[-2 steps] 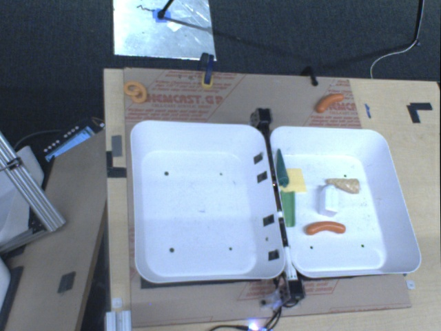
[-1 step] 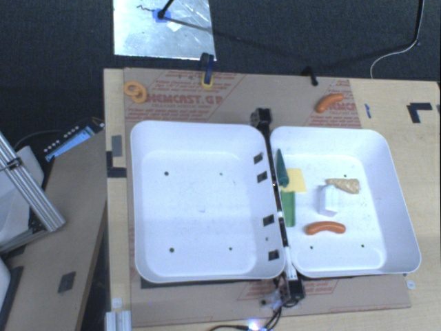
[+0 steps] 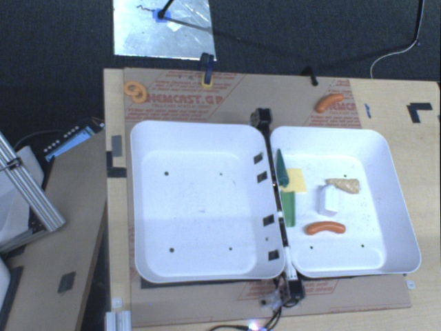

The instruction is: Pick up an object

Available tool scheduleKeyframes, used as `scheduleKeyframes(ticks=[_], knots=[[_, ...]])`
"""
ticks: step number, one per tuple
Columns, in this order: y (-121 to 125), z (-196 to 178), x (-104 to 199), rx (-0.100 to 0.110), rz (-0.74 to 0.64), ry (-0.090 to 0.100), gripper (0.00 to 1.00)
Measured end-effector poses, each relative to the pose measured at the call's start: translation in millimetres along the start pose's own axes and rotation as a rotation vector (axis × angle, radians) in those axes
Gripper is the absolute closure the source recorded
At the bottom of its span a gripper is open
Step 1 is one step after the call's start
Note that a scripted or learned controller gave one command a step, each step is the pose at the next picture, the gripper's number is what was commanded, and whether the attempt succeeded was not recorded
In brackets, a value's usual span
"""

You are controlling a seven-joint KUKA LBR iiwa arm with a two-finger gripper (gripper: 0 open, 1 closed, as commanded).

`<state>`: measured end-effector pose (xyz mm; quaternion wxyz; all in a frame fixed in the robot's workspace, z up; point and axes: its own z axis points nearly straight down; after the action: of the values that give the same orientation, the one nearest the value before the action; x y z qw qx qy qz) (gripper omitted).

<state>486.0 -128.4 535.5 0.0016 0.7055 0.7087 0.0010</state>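
The right bin point(image 3: 386, 185) holds several small objects. An orange sausage point(image 3: 325, 228) lies toward its front. A white block point(image 3: 329, 200) sits near the middle, with a tan wedge-shaped piece point(image 3: 344, 185) just behind it. A yellow square point(image 3: 295, 180) and a long green piece point(image 3: 284, 188) lie along the bin's left wall.
The left bin point(image 3: 200, 198) stands beside the right one, joined by black clips along the divider point(image 3: 270, 185). On the bench behind lie another orange sausage point(image 3: 329, 102), an orange ring point(image 3: 136, 92) and a blue-yellow clamp point(image 3: 206, 69). A metal frame point(image 3: 27, 192) stands at left.
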Motion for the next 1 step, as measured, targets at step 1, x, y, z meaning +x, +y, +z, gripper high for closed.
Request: scheduleKeyframes(ticks=[1], knots=[[-0.4,174.7,57.2,0.016,-0.004,0.004,1.0]])
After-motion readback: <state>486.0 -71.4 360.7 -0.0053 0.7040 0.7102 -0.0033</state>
